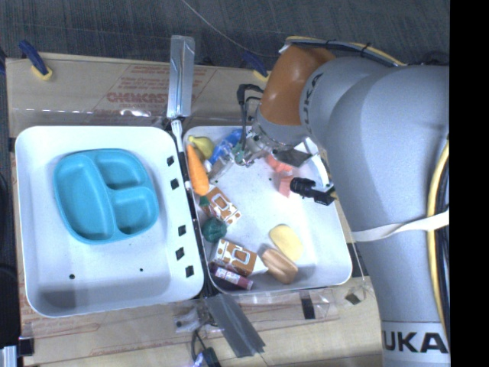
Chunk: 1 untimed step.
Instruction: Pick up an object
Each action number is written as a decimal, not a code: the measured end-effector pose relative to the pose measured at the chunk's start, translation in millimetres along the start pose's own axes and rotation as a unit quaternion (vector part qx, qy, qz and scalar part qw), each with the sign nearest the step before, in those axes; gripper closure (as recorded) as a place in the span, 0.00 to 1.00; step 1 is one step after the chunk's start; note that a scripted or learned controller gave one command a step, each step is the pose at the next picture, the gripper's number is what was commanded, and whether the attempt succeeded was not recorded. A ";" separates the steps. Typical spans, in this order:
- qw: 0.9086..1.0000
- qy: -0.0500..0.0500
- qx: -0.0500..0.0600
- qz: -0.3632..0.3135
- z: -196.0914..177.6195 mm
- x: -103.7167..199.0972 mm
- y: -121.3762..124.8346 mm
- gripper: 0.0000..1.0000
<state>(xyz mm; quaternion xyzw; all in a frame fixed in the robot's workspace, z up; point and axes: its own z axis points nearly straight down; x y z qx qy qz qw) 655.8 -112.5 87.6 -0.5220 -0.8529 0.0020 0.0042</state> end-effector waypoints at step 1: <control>0.998 -0.003 -0.003 -0.063 -2.9 -38.8 -18.1 0.00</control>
